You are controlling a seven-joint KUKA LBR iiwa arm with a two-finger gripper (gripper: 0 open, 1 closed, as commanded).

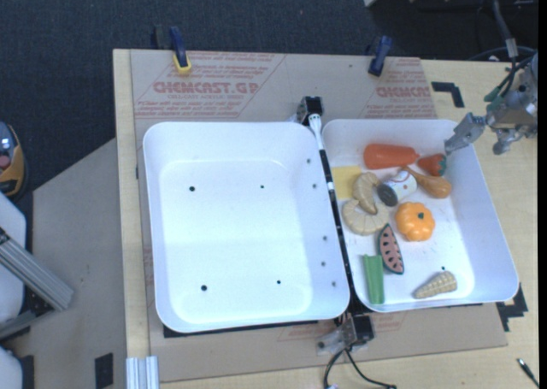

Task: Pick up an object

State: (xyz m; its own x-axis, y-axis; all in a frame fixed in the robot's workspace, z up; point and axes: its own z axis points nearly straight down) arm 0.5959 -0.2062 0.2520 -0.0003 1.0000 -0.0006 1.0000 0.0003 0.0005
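Nothing lifted yet: the grey two-finger hand [462, 134], its grip state impossible to tell, hovers over the right white bin's [498, 233] far edge, toys untouched.

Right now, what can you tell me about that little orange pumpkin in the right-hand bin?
The pumpkin is a small, round toy, bright orange with shallow ribs and a short yellowish stem on top. It looks like smooth plastic. It sits upright on the floor of the right bin, near the middle. A watermelon slice lies just below and left of it, close or touching. A brown pear-like piece lies just above it.
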